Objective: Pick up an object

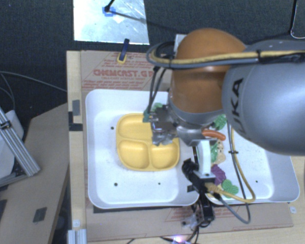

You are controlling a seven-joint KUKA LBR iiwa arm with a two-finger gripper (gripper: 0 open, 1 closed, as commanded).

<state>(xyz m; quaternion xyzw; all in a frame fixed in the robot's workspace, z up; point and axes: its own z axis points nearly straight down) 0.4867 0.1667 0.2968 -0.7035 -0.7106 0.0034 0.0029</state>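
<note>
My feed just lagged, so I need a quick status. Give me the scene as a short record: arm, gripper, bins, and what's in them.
arm: grey with orange band, reaching in from the right over the seam between the bins
gripper: low over the yellow tray's right edge
left bin: holds a yellow divided tray
right bin: small items beside the arm, one orange, one purple, one green
grasp: nothing seen between the fingers

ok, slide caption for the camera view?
KUKA arm over the yellow divided tray in the left white bin.
</note>
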